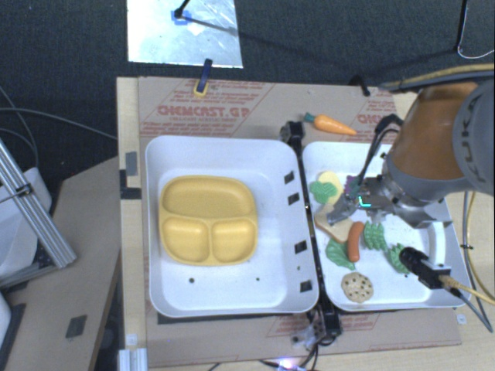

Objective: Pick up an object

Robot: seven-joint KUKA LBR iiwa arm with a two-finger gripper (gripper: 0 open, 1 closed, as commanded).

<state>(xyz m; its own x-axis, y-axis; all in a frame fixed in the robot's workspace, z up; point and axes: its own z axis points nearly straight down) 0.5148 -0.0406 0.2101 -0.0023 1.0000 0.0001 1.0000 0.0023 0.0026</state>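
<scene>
— What lies in the right bin (pixel 445 304)?
— A sausage (pixel 355 240), cookie (pixel 356 287) and greens (pixel 374 236) (crowded together), under the gripper (pixel 346 205).
— Its claw?
— Cannot tell; a yellow tray (pixel 207 218) fills the left bin (pixel 174 296).

Two shallow white plastic bins sat side by side on the tabletop: the left bin (pixel 166 157) and the right bin (pixel 441 296). The left one held one yellow plastic plate with three compartments (pixel 207 219). In the right one lay one red toy sausage (pixel 354 242), one round speckled toy cookie (pixel 356 287), one tan slice of toy bread (pixel 334 224), one pale yellow rounded toy piece (pixel 329 181) and several green leafy toy pieces (pixel 375 236), their exact number unclear. One orange toy carrot (pixel 332 124) lay outside the bins, on the cardboard sheet (pixel 232 110).
</scene>
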